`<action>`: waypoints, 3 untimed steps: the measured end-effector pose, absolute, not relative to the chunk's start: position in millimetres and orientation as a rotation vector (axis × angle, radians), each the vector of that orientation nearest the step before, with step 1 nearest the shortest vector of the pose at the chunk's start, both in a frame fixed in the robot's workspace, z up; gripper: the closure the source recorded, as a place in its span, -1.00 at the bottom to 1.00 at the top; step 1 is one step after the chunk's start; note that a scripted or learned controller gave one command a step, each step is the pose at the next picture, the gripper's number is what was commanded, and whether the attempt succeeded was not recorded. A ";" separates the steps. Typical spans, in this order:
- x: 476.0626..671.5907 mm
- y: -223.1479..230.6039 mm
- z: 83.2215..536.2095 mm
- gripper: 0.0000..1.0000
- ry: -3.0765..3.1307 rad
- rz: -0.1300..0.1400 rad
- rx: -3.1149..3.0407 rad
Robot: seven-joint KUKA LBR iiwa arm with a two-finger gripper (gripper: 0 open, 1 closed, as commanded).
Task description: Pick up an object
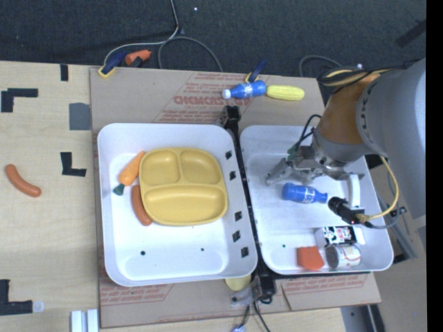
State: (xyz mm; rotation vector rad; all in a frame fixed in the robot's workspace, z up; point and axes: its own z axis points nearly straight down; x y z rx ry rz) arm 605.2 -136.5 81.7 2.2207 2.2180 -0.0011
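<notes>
Two white bins sit side by side on the surface. In the right bin (273, 244), the gripper (291, 169) hovers just above a blue bottle (302, 194); whether its fingers are released or clenched cannot be told. The left bin (173, 258) holds a yellow divided plate (183, 185) beside a carrot (129, 169).

slanted overhead view of both bins (104, 185)

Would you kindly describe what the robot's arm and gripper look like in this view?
The arm is bulky, rounded and light grey, with a glossy orange band above the wrist. A yellow cable and black wires trail beside it. The gripper is a small grey metal assembly with slim fingers.
</notes>
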 end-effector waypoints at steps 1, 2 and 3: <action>575.5 -109.4 87.1 -1.00 2.218 0.004 2.215; 521.8 -112.9 87.4 -1.00 2.215 0.007 2.216; 499.7 -101.0 87.4 -1.00 2.213 0.008 2.212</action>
